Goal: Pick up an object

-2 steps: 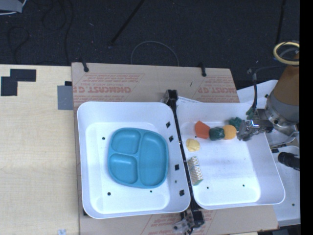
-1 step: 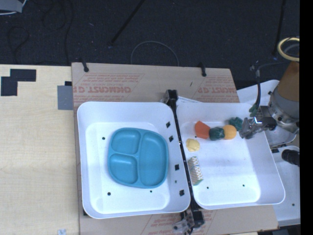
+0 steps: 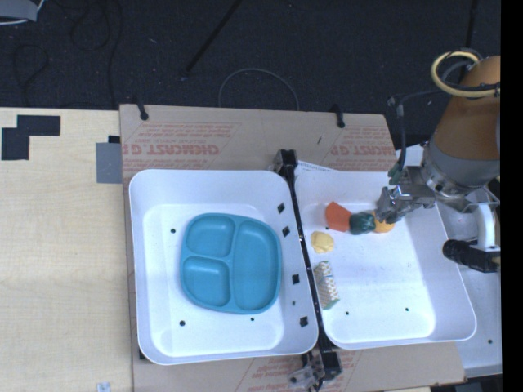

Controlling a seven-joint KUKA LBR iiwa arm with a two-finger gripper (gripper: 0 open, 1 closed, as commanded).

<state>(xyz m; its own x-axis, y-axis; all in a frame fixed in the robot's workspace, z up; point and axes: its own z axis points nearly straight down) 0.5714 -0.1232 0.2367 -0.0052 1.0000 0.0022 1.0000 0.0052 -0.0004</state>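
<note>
Camera view: the two-finger metal gripper (image 3: 391,208) sits right of centre in the right white bin (image 3: 445,313), beside a small dark-green object (image 3: 361,222). Finger opening and any hold cannot be told. A divided blue plastic plate (image 3: 230,261) fills the left white bin (image 3: 155,333).

1 fixed camera looks down at a slant on 2 white bins (image 3: 155,219), arm (image 3: 466,137) entering right.

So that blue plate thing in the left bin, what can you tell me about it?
The blue plate looks like smooth plastic, light blue, a rounded rectangle split by raised ridges into three compartments: one long one on its right side and two smaller ones on its left. It lies flat, right way up, near the middle of the left bin, turned slightly askew to the bin's walls. Its compartments hold nothing. It touches only the bin's floor.
</note>
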